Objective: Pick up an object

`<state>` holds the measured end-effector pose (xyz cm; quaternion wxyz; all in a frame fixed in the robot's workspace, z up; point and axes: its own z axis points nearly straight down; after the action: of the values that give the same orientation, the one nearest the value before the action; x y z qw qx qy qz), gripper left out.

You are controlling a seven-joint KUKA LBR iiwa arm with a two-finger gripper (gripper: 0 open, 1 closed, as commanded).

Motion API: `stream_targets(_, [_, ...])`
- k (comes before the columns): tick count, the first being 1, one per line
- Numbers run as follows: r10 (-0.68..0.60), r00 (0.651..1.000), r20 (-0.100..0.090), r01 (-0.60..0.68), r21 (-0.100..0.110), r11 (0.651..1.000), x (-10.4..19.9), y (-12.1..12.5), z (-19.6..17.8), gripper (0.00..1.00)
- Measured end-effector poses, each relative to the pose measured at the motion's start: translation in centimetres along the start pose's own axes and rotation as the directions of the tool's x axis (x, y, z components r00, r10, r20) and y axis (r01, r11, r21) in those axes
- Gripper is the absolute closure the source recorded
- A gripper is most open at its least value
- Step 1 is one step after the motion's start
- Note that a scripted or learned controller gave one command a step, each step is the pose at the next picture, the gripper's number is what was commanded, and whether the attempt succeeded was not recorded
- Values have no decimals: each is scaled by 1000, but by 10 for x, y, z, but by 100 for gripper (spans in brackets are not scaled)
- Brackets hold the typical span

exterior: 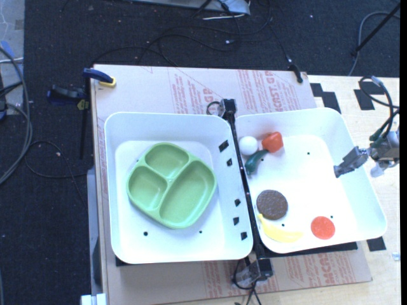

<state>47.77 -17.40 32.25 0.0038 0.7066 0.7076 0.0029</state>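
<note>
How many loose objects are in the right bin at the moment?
6, all in the right bin: white ball and red item at its far left, dark green item below them, brown disc, yellow banana, red disc near the front.

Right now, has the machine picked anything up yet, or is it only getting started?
Only starting. Nothing looks picked: the brown disc, red disc, banana, white ball and red piece all lie in the right bin. The gripper sits at that bin's right edge, nothing visibly in it. The whole pick remains.
</note>
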Motion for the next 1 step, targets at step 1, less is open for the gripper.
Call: stream_targets(1, [0, 1000, -1, 0, 9, 1000, 0, 0, -5, 100])
